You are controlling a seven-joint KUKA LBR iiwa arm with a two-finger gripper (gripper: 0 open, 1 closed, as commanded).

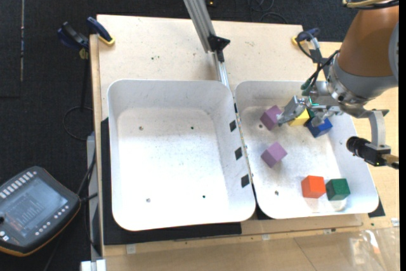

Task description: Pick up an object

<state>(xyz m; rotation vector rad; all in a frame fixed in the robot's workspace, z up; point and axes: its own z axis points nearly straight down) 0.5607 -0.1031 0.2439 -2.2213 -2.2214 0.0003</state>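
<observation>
Camera view, hand (301,112) low over yellow block (301,117), beside purple block (271,117)

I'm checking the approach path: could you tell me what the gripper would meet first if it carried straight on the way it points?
Probably the upper purple block, just left of the gripper; depth is hard to judge.

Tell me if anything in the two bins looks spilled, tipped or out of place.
Nothing stands out. The blocks all sit inside the right bin: two purple blocks, a yellow block and a blue block beside the pincer, and an orange block touching a green block near the front edge.
</observation>
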